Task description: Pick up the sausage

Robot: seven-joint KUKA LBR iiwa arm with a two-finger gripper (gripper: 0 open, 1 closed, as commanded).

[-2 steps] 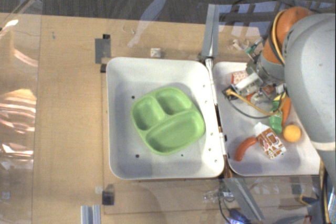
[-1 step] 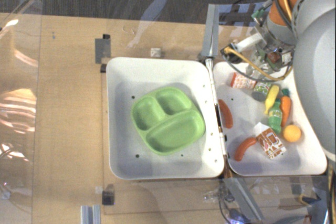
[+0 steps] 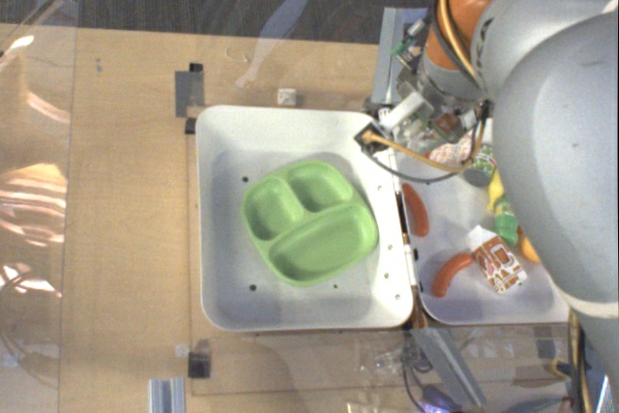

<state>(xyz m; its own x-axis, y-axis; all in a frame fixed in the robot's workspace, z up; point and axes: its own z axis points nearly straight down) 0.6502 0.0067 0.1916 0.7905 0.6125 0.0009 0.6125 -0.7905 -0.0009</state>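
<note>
Two reddish-brown sausages lie in the right bin (image 3: 484,309). One sausage (image 3: 416,210) lies along the bin's left wall. The other sausage (image 3: 451,273) lies slanted near the front, beside a red and white packet (image 3: 499,265). My gripper (image 3: 421,126) hangs over the bin's far left corner, above and behind the nearer-wall sausage, with cables around it. The grey arm covers much of the right bin.
The left bin (image 3: 218,285) holds a green divided plate (image 3: 308,222). In the right bin, a yellow and green item (image 3: 499,200) and an orange piece (image 3: 530,250) sit by the arm. A small white cube (image 3: 286,97) lies on the bench behind the left bin.
</note>
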